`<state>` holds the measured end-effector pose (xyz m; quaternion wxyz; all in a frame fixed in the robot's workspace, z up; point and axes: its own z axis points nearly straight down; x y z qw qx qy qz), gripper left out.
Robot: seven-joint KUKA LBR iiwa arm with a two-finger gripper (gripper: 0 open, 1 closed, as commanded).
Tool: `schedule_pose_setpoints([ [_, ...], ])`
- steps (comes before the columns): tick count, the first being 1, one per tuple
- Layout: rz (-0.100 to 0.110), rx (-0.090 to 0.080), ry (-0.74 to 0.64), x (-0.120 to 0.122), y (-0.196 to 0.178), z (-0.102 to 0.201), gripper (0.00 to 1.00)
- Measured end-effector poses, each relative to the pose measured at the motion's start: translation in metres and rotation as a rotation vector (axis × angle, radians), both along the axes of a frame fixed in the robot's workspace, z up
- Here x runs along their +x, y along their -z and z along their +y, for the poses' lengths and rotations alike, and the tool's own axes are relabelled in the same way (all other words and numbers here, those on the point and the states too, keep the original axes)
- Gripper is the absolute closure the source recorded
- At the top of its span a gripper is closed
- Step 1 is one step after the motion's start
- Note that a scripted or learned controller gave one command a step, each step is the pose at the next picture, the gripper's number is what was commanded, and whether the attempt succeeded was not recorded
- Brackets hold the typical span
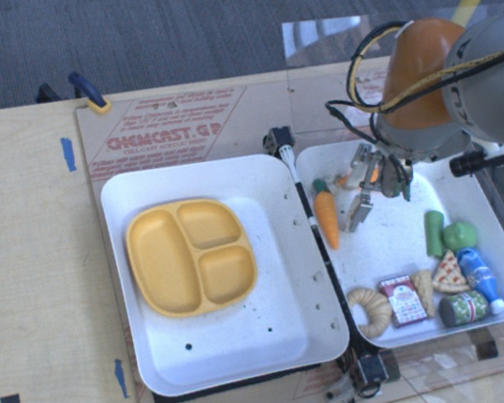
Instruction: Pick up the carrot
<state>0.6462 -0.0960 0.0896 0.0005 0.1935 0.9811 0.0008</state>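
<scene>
The carrot (328, 218), orange with a green top, lies along the left wall of the right bin (388, 250), its top pointing to the far side. My gripper (360, 190) hangs just to the right of it, a small gap away. Its two grey fingers (359, 213) are spread open, with only the white bin floor between them. The carrot is untouched and fully in sight.
A yellow divided plate (190, 256) sits in the left bin (287, 332). Along the right bin's near and right sides lie a bagel (370, 310), a red box (402, 301), a pizza slice (448, 273), a blue bottle (477, 268), a dark can (463, 308) and green vegetables (449, 233).
</scene>
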Motion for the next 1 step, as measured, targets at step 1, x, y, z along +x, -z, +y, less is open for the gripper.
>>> schedule_pose_setpoints([
  [1,-0.025,-0.005,-0.002,0.0062,-0.0151,0.0003,1.00],
])
